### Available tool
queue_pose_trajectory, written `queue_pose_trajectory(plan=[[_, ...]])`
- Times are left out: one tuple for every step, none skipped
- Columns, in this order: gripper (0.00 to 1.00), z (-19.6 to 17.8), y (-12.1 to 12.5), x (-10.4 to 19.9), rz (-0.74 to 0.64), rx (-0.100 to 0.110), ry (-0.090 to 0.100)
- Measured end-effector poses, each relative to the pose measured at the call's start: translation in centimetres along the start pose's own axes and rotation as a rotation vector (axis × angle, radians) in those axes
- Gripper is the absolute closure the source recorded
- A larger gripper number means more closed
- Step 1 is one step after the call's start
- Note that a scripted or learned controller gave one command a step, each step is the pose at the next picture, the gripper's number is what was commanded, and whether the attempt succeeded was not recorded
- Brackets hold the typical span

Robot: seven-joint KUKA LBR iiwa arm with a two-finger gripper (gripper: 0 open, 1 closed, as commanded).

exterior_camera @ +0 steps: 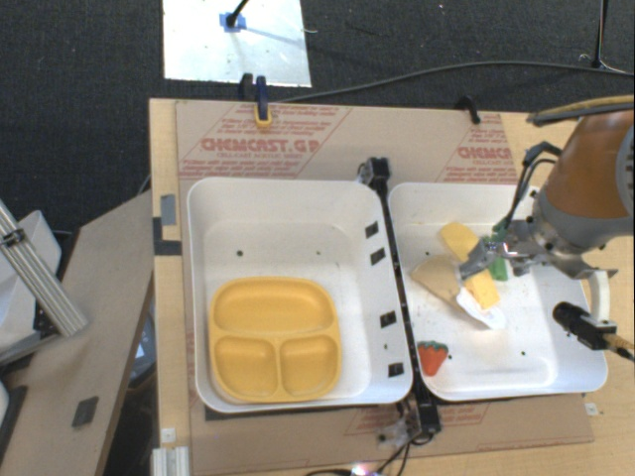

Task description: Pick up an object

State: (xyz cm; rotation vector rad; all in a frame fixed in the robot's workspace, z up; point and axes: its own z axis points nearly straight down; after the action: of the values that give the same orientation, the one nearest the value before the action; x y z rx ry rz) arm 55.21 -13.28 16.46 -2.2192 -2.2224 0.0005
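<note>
In the right bin (526, 375) lies a cluster of small items: a yellow piece (457, 237), a tan wedge (433, 277), a yellow block (483, 292) resting on a white piece (485, 314), and a bit of green (499, 272). My gripper (483, 260) hangs low over the middle of this cluster, between the two yellow pieces, and touches or nearly touches them. A red strawberry-like toy (433, 356) lies apart near the bin's front left corner.
The left bin (248, 206) holds a yellow divided tray (277, 339). The grey arm with its orange band (585, 181) covers the right bin's far right side, and a black part (583, 326) juts over its right wall.
</note>
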Motion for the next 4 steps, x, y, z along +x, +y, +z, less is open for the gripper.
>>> queue_pose_trajectory(plan=[[0.0,6.1,-0.5,-0.1,0.001,0.001,0.0],[0.0,7.5,-0.2,-0.1,0.001,-0.005,0.0],[1.0,6.3,0.1,0.0,0.001,-0.016,0.0],[1.0,1.9,0.0,0.4,-0.003,-0.005,-0.001]])
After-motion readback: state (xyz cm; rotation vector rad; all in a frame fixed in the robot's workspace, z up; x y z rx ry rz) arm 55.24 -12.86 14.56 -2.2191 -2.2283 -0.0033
